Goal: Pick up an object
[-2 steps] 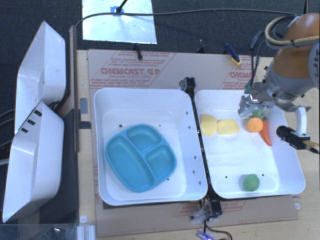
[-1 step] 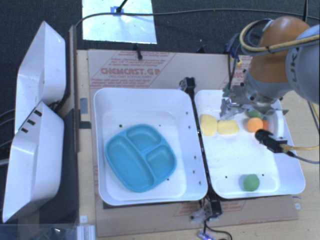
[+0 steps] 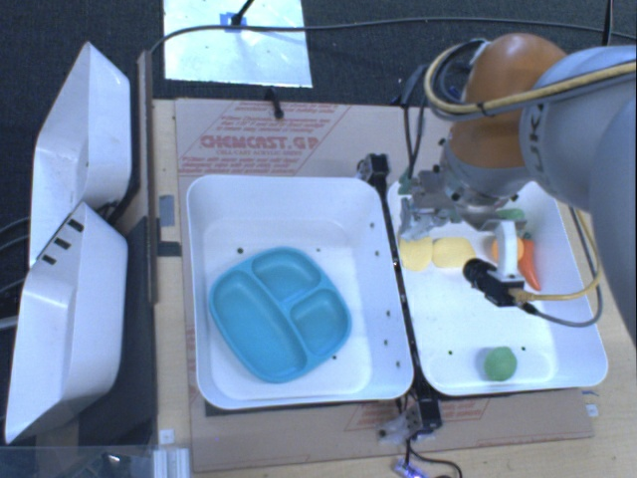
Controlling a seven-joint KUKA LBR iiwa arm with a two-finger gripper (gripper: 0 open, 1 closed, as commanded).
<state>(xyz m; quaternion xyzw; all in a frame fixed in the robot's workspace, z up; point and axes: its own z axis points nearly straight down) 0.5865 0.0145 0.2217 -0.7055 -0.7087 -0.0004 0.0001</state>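
The claw [image 3: 430, 229] hangs low over the yellow pieces [image 3: 438, 254] (grip state unclear, I cannot tell); nothing looks lifted yet.

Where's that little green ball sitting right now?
The green ball lies in the right bin, near its front edge, apart from the yellow pieces and the carrot farther back under the arm.
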